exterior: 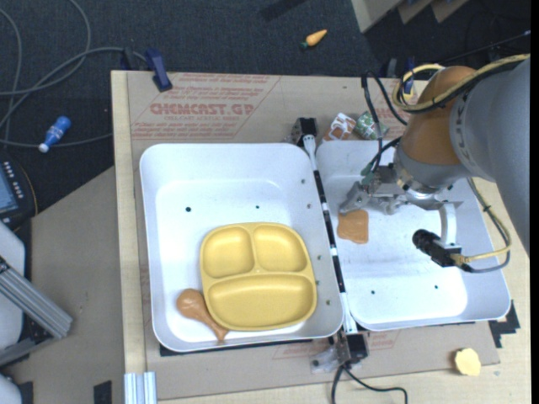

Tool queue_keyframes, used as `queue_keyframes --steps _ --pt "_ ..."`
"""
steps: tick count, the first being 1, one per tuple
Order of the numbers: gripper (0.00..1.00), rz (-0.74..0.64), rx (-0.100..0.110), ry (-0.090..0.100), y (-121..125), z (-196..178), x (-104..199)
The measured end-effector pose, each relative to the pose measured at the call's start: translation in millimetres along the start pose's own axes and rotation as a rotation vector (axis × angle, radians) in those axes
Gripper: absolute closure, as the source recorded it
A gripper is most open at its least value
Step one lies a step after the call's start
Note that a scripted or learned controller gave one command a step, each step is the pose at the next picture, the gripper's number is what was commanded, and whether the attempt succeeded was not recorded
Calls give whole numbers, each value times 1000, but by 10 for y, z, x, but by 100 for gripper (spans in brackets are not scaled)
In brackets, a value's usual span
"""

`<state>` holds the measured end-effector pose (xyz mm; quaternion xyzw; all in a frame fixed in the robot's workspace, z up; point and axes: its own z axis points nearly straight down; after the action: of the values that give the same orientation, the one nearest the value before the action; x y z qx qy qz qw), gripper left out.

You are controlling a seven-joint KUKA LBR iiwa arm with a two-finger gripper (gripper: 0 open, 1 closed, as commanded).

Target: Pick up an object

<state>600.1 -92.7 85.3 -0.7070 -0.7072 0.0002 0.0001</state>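
An orange-brown food piece is seen in the right bin, by its left wall at frame centre-right. The gripper is placed just above it, slightly to its right; whether it is open cannot be told.

A blue-and-white bottle lies on the dark floor, far to the gripper's left; a small orange piece sits on the floor above the gripper; a blue clamp grips the worktop's far-left edge; a yellow lump rests well below the gripper, at the worktop's near corner.
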Motion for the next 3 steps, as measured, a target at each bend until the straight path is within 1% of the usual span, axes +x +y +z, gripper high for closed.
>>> queue_keyframes --steps 3 --pt "0 1 -1 0 -308 -3 -28"
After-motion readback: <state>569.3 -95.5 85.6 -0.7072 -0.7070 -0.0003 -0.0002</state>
